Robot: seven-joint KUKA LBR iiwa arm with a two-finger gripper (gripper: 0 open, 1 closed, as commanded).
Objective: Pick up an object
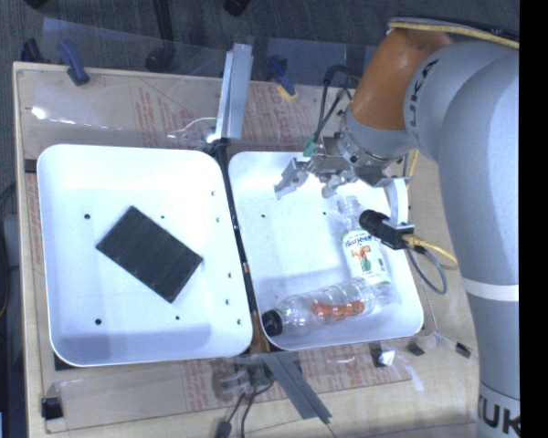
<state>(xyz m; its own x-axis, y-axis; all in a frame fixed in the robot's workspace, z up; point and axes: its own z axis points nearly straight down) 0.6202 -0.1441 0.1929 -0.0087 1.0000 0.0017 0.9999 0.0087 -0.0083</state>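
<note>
My gripper (309, 183) hangs over the far part of the right bin (283, 245), its two fingers spread open with nothing between them. Just right of it, a clear bottle with a white and green label (365, 252) lies along the bin's right wall. A second clear bottle (327, 307) with an orange label and a black cap lies along the near wall. A dark grey rectangular pad (149, 252) lies flat in the left bin (64, 190).
A metal bar (232, 94) stands up at the back between the two bins. A black plug with a yellow cable (397, 231) sticks out by the right bin's rim. The arm's grey body (479, 199) covers the right side.
</note>
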